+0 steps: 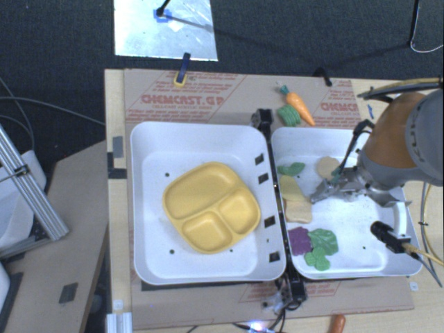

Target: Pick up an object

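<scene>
Gripper (320,193) low in right bin (361,259), beside tan slice (297,203). Open or closed: cannot tell. Yellow tray (211,205) in left bin (156,255).

In the right bin (361,259), a pale tan slab (297,205) lay flat against the left wall, with a small green leafy piece (291,168) just above it toward the bin's far side. A round beige piece (327,166) rested near the far wall, while a purple cluster (299,240) and a green leafy toy (322,248) sat side by side, touching, by the near left corner.
</scene>
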`<state>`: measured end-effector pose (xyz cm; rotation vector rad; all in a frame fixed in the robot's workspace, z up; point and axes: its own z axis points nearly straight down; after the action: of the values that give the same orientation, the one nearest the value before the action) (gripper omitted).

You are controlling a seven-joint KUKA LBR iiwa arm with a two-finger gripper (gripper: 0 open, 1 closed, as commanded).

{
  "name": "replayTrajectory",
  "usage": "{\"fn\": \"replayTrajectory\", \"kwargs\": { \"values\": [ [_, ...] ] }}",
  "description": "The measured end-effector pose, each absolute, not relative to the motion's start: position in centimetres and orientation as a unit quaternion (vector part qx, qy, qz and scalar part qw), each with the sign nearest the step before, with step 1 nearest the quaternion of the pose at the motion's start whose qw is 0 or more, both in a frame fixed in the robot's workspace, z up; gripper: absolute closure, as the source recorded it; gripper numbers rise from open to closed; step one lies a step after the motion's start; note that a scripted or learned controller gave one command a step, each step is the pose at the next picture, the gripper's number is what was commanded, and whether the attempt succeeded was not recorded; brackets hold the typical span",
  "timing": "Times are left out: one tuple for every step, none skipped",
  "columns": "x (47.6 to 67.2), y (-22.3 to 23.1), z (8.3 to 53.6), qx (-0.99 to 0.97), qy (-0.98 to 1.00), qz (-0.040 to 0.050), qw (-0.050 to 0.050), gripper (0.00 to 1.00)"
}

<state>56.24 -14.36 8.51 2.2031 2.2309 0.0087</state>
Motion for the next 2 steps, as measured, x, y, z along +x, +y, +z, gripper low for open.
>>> {"fn": "replayTrajectory", "kwargs": {
  "values": [
    [48.7,-21.1,8.4,0.710,0.705,-0.0018,-0.001,0.00],
    [54.3,-9.9,8.4,0.702,0.712,0.0032,0.000,0.00]
  ]
}}
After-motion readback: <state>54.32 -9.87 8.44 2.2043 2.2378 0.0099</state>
